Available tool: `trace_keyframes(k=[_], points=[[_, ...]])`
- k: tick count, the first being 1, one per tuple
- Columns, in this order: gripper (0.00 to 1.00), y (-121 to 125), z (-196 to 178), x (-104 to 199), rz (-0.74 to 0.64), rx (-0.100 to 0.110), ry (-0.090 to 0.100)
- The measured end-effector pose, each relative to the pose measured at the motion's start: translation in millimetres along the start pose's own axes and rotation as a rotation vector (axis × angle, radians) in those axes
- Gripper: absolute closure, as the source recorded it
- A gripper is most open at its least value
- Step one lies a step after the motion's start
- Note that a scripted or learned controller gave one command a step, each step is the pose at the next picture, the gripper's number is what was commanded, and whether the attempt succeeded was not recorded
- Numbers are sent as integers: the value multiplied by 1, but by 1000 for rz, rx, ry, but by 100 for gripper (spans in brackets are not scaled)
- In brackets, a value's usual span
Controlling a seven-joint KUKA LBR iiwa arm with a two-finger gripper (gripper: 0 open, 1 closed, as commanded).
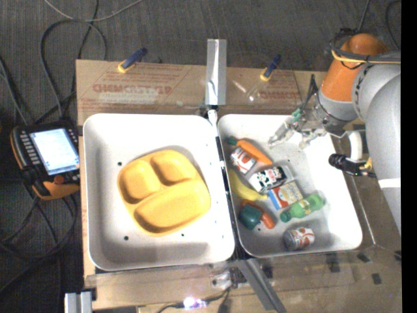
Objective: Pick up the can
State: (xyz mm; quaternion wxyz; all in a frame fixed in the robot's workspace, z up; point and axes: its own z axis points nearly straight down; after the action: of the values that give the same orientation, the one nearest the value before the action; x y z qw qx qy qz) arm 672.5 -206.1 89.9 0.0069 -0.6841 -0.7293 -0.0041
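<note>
The can (299, 238) is short and silvery with a red label. It lies on its side near the front edge of the right bin (339, 194). My gripper (291, 136) hangs over the far part of that bin, well behind the can, with several objects between them. Its two fingers are spread open with nothing between them. The grey arm with its orange band comes in from the upper right.
The right bin also holds a carrot (255, 150), a red-and-white container (244, 160), a black-and-white carton (270, 176), a banana (244, 192), a small box (285, 194), a green bottle (303, 206) and a green-and-orange toy (251, 216). A yellow divided tray (164, 190) lies in the left bin (104, 240).
</note>
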Motion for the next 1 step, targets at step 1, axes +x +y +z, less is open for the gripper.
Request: trace_keyframes(k=[1], points=[[0,-109,3,83,25,-11,-16]])
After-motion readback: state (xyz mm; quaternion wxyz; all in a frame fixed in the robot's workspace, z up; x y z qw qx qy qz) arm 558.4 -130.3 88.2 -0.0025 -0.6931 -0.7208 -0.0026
